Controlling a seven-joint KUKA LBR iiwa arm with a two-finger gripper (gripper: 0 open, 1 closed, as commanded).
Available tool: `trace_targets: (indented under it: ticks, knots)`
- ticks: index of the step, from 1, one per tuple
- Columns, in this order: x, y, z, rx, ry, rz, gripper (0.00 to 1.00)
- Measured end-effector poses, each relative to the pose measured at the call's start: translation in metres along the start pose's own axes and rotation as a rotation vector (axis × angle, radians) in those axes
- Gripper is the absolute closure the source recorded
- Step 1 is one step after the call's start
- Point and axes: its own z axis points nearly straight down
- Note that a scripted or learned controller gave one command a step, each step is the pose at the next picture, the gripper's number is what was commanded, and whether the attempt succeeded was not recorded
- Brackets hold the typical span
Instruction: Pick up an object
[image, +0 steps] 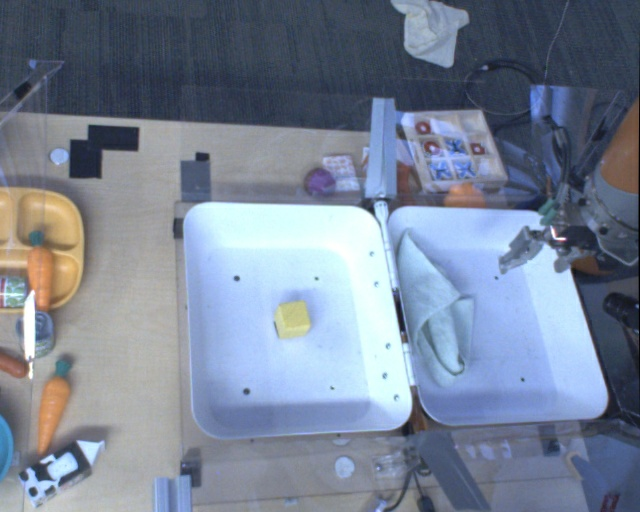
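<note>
Tool (535, 250) hangs over right bin (560, 400), w/ nothing between fingers; open/closed state indeterminate. Yellow block (292, 320) sits in left bin (230, 400). No legible labels.

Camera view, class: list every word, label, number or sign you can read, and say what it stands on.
No text can be read.
Box behind the right bin: printed red and blue pictures, any wording too small.
Small packet beside the purple ball: print blurred.
Can on the yellow tray: label blurred.
Yellow block and cloth: no markings visible.
</note>
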Motion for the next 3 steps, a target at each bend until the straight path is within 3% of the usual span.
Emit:
trace_targets:
  ticks: [1, 2, 3]
  knots:
    - [0.045, 0.0, 0.116, 0.001, 0.001, -0.008, 0.0]
    - [-0.053, 0.01, 0.13, -0.003, -0.002, -0.094, 0.0]
    - [0.02, 0.002, 0.165, -0.011, -0.001, -0.042, 0.0]
